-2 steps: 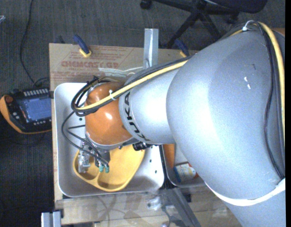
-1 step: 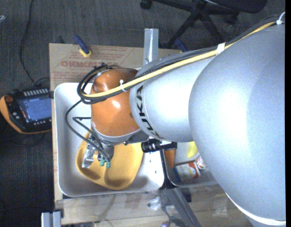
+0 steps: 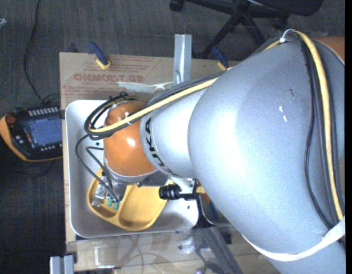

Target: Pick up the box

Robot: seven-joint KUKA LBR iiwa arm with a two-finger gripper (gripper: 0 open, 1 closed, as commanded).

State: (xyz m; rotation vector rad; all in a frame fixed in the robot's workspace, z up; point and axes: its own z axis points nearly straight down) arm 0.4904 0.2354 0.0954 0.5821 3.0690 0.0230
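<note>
1. The grey KUKA arm (image 3: 256, 147) with its orange band (image 3: 124, 144) reaches down into the left shallow white bin (image 3: 73, 153). It covers most of that bin's floor.
2. The gripper (image 3: 110, 192) sits under the orange band, low over the bin's near left part. The wrist masks it from above, so I cannot tell whether it is open, closed or clamped on anything.
3. A curved yellow plastic dish-like piece (image 3: 139, 210) lies on the bin floor just below the wrist. It touches or nearly touches the gripper's end.
4. At that piece's left edge is a small pale item with coloured specks (image 3: 102, 198). It may be the box, or it may be part of the gripper; I cannot tell which. My judgement is that the box lies in this corner of the left bin, beneath the wrist.
5. Risk: the gripper may come down on the yellow piece instead of the box, because the two lie so close together.
6. Risk: a grip taken at the box's edge could slip on the lift, and the box would drop back into the bin.
7. Risk: the looped black cables (image 3: 93, 124) hang beside the wrist near the bin's left wall. They could snag the rim or drag the contents as the arm rises.
8. Risk: pressing down too far could jam the yellow piece against the bin floor or tip it over.
</note>
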